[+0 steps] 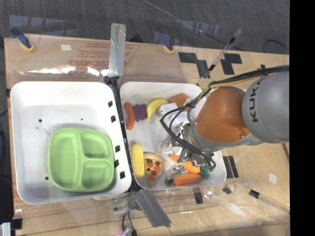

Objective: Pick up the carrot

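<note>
i am looking down at two white bins side by side on a tan surface (256,200). the left bin (29,112) holds a green tray (81,159). the right bin (147,90) holds toy food, and my arm (246,114) reaches over it from the right.

the gripper (189,162) hangs low over the near right corner of the right bin. whether it is wide or narrow, i cannot tell, because cables and the wrist cover it.

the carrot (187,179) lies near that bin's front wall, just below the gripper, orange with a green end pointing left. a second small orange piece (191,167) sits right by the gripper, touching or nearly touching the carrot, and i cannot tell what it is.

risks as i judge them: the gripper could close on the second orange piece instead of the carrot, since they crowd together. the carrot lies close to the front wall, so it could be pushed against the wall or slip out sideways.

further left lie a pizza slice (153,168), corn (138,160), a banana (156,105), something purple (141,111) and a sausage (129,116). the arm hides the back right part of the bin.
</note>
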Robot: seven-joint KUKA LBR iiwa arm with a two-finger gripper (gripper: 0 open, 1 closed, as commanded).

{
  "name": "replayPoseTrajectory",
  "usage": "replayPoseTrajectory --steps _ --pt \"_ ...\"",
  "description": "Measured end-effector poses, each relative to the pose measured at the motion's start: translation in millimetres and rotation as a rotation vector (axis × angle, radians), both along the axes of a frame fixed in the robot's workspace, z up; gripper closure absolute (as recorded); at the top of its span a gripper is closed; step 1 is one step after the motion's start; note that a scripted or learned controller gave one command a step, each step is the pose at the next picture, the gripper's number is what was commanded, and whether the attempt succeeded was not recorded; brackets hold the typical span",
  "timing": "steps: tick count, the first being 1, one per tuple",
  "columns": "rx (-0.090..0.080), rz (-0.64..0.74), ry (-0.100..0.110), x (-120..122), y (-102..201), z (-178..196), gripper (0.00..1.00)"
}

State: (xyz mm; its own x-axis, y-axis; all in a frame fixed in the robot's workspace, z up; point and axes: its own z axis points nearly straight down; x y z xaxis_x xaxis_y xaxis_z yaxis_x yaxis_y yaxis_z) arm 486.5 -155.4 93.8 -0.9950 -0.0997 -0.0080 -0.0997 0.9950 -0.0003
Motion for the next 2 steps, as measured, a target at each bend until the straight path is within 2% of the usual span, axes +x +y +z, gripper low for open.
replayPoseTrajectory --steps 1,2 --pt "-0.001 0.008 -0.001 1 1 10 1.00" --pt "-0.006 0.385 0.003 3 -57 95 1.00"
